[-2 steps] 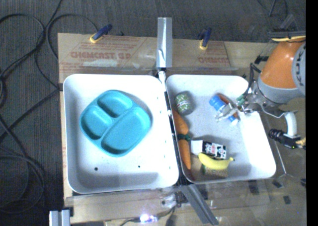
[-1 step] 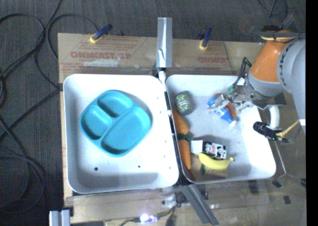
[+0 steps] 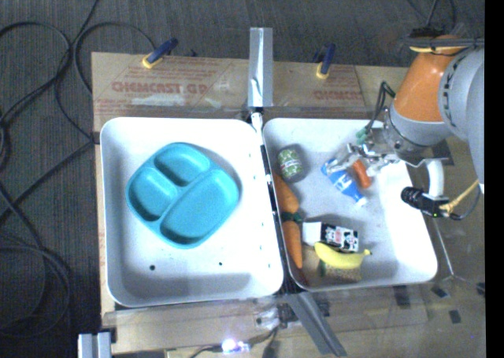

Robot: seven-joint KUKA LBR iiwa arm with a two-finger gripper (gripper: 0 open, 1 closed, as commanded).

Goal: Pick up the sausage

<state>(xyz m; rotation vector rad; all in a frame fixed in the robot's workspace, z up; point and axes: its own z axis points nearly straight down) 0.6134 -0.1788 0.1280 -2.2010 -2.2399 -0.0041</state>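
Note:
A short reddish-orange piece that looks like the sausage [image 3: 361,173] lies in the right bin [image 3: 409,258], resting against a blue and white carton [image 3: 342,180]. My gripper [image 3: 368,152] hangs directly over its upper end, very close to it or touching it. I cannot see whether the piece is held. The grey arm with its orange band [image 3: 421,89] comes in from the upper right.
Along the right bin's left wall lie two long orange carrot-like pieces [image 3: 287,197] [image 3: 294,245], with a green can [image 3: 290,162] above them. A banana [image 3: 342,255], a black and white box [image 3: 339,235] and a brown item [image 3: 340,273] sit at the front. The left bin [image 3: 118,270] holds a blue divided plate [image 3: 185,193].

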